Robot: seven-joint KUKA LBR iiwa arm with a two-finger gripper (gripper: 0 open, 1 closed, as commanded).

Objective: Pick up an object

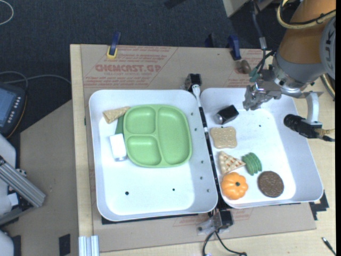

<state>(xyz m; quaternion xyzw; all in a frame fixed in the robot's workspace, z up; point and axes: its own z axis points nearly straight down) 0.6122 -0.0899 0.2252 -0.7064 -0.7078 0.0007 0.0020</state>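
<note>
Right bin [298, 159], right half of frame: black block [228, 113] at upper left; bread slice [223, 137] below it; pizza wedge [229, 162], green pickle [252, 162], orange pumpkin [235, 185] and brown cookie [270, 184] along the lower edge.

My gripper [254, 99]: hovers over the bin's upper part, just right of the black block, nothing between the fingers; how wide they stand, I cannot tell.

Left bin [149, 201], centre-left: green divided plate [157, 135], cracker [115, 114] at its upper left, white block [118, 146] touching its left side.
</note>
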